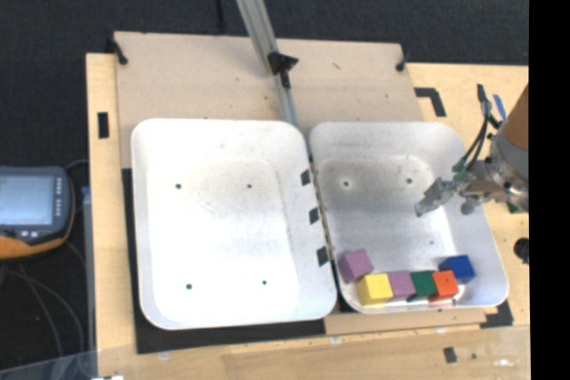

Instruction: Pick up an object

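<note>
Several small blocks lie along the front edge of the right bin: a purple block, a yellow block, a mauve block, a green block, an orange block and a blue block. My gripper hangs over the right side of that bin, behind the blocks and apart from them. Its fingers stand open and hold nothing.
The left bin sits beside the right one, with black clips along the shared edge. A slanted metal pole rises behind the bins. A grey and orange device lies off the bench at the left.
</note>
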Controlling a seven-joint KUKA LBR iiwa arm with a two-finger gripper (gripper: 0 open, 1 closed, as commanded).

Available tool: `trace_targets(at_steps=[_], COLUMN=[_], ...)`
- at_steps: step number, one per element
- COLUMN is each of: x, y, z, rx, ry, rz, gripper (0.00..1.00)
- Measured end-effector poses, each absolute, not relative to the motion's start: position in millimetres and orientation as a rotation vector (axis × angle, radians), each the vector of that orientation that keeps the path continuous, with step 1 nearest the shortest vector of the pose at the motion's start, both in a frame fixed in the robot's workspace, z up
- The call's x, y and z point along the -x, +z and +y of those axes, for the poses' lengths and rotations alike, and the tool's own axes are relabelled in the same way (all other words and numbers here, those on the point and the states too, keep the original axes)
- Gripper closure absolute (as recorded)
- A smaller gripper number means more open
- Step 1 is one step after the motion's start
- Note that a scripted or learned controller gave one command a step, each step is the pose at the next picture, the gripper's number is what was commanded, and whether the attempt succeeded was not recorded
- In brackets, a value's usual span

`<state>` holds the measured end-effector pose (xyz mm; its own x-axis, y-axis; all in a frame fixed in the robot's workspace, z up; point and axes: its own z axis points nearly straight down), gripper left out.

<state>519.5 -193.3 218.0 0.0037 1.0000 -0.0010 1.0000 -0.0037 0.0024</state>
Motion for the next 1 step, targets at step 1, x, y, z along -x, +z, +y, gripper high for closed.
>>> trace_targets(at_steps=[1], x=[-579.2], y=[210.8], z=[-167.8], rx=[-2.211], ry=[0.004], rz=[2.227], gripper=[0.00])
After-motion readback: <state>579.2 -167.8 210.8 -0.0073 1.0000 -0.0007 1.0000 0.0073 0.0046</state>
